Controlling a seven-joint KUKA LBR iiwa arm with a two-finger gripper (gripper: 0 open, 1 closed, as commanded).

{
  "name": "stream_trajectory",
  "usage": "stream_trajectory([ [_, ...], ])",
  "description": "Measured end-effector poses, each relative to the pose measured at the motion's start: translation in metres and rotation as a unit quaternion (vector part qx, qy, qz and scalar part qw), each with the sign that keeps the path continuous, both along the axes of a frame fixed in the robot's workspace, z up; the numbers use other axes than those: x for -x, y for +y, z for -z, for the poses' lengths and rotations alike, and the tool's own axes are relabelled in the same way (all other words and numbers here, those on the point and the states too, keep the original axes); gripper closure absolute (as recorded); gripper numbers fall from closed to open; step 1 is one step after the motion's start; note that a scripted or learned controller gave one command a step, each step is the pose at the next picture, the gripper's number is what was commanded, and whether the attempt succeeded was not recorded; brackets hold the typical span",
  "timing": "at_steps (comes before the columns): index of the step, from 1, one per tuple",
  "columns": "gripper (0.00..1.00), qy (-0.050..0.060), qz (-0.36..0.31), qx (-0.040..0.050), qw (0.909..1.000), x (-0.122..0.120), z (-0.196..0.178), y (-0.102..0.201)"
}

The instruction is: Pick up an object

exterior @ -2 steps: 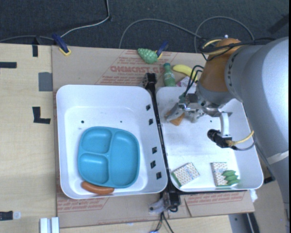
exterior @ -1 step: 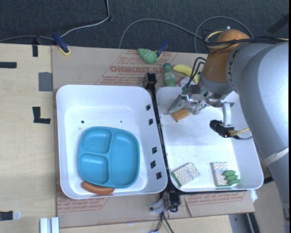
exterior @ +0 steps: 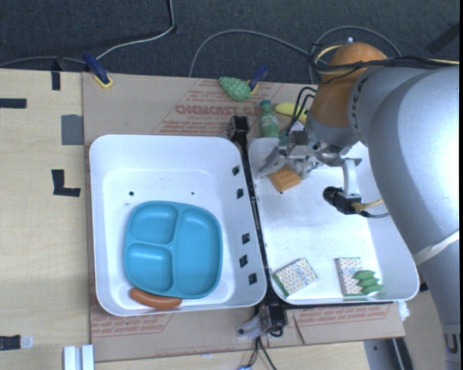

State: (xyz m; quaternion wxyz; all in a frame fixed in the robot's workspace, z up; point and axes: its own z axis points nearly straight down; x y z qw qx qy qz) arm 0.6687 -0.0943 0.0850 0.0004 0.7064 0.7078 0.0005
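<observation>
Camera view shows a blue divided plate in the left bin, an orange sausage at its lower edge. In the right bin, a small tan-orange block lies tilted, its long axis running lower-left to upper-right. It sits just below the tool, touching or nearly so; how far the tool is open cannot be told.

Two white bins sit side by side. The left one holds one blue divided plate and one orange sausage at six o'clock. The right bin holds two patterned packets, one tan block and one green bottle at twelve o'clock.
</observation>
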Motion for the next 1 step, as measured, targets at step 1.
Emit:
stream_trajectory([
  [1, 1.0, 0.0, 0.0, 0.0005, 1.0, -0.0003, -0.0108, -0.0003],
])
